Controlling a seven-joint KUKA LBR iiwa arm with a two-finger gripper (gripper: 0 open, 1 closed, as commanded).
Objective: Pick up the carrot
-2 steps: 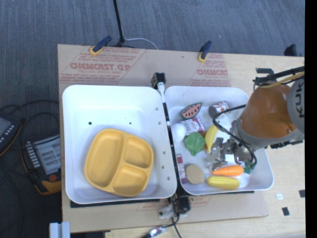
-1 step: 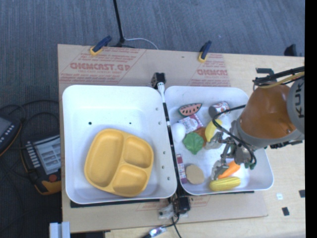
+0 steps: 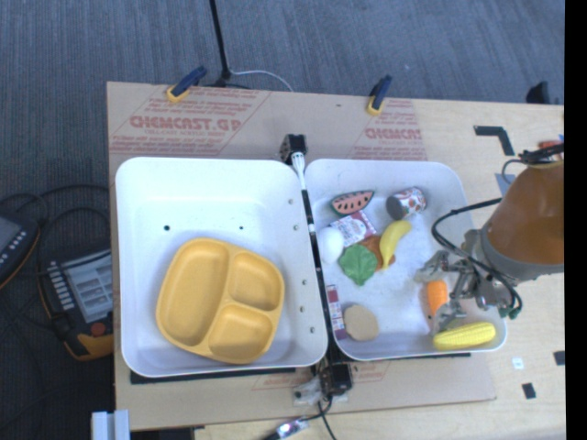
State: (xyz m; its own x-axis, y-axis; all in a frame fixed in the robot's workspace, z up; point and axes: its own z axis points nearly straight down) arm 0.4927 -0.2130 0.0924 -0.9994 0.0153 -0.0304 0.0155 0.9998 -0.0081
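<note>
Carrot point(image 3: 437, 296), a stubby orange plastic piece, sits between the fingers of the gripper point(image 3: 442, 299), which pinches it low in the right bin point(image 3: 431, 174), apparently to lift it clear. Just below the gripper lies a knobbly yellow corn cob point(image 3: 469, 336); to its left, a green leafy piece point(image 3: 359, 264) and a curved banana point(image 3: 393, 241).

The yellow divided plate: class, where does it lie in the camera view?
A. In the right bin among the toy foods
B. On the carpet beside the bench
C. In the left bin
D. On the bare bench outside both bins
C: the yellow divided plate rests on the floor of the left bin, while the toy foods such as the banana lie in the right bin.
</note>
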